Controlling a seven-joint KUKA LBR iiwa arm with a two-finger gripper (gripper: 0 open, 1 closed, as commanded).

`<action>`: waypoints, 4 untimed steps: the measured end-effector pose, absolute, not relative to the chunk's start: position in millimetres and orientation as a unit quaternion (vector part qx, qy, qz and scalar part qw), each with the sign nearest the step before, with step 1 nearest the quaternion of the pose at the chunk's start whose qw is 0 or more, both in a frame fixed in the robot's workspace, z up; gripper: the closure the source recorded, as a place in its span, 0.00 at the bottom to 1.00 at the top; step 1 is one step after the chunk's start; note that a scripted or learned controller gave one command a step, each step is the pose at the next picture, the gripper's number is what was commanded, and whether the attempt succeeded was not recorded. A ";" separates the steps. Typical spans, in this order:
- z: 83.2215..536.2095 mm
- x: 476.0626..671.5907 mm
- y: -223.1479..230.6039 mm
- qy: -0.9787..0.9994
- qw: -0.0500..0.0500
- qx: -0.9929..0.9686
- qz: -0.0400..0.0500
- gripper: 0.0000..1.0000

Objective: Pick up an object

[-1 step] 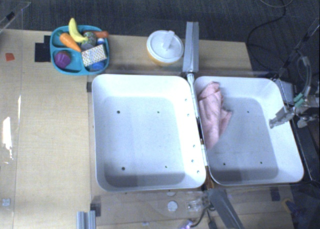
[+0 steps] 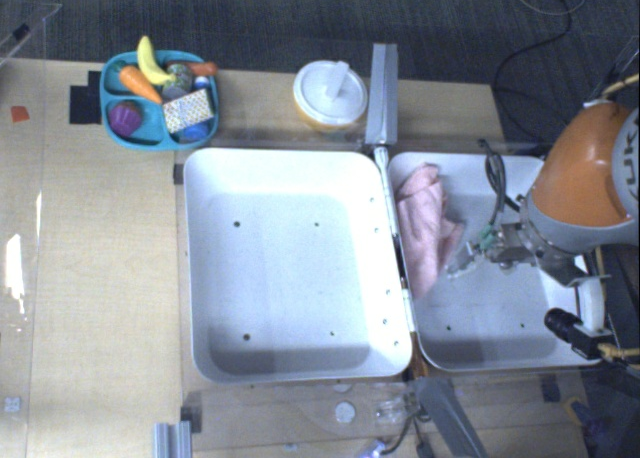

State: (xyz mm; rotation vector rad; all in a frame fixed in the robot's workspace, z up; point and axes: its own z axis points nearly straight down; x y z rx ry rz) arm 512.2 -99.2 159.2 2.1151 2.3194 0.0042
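1. The pink cloth lies crumpled along the left wall of the right bin, hard against the divider, so any grasp must come from its open right side.
2. The gripper sits low just beside the cloth's right edge, apparently lined up for that approach. How far its jaws are open, or whether they hold any fabric, I cannot tell.
3. The left bin is alongside.
4. A blue tray of toy food and a lidded cup stand behind the bins, out of the working area.
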 end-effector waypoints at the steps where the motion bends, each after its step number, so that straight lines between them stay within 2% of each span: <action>1: 91.4 567.3 -98.7 0.751 0.007 0.660 0.006 0.00; 2: 90.5 635.5 -116.7 0.785 0.006 0.619 0.004 0.00; 3: 89.9 669.7 -93.7 0.801 0.002 0.599 -0.001 0.00; 4: 188.7 647.6 -78.8 0.782 0.005 0.624 0.003 0.00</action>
